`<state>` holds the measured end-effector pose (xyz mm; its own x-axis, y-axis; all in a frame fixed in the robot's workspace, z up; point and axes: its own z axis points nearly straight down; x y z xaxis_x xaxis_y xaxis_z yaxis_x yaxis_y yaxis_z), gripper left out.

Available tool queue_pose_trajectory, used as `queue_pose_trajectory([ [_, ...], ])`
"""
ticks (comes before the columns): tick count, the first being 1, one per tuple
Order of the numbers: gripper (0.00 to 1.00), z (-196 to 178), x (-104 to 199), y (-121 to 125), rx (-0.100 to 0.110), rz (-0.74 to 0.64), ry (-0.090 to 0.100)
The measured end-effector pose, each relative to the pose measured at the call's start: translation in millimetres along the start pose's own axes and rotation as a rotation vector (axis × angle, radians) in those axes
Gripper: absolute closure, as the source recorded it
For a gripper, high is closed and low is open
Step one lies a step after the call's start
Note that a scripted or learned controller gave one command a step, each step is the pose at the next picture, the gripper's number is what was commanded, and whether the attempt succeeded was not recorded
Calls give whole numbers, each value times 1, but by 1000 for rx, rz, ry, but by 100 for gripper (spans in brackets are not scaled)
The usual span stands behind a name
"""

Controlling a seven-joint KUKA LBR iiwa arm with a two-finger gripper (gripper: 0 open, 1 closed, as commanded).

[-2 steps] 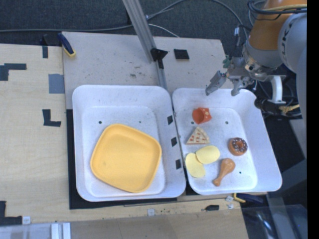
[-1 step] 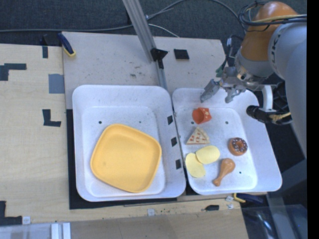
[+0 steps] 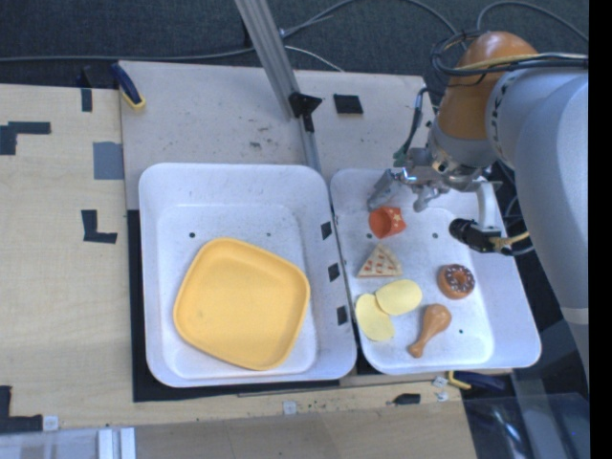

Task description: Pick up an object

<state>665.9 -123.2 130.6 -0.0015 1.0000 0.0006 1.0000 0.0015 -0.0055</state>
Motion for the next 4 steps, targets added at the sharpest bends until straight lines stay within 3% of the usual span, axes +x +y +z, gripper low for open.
queue_pose_trajectory([
  [1,0,43,1,0,-4,0,-1],
  [2,100,31,1,0,-6,0,-1],
  [4,100,-69,16,-1,-9,1,-1],
])
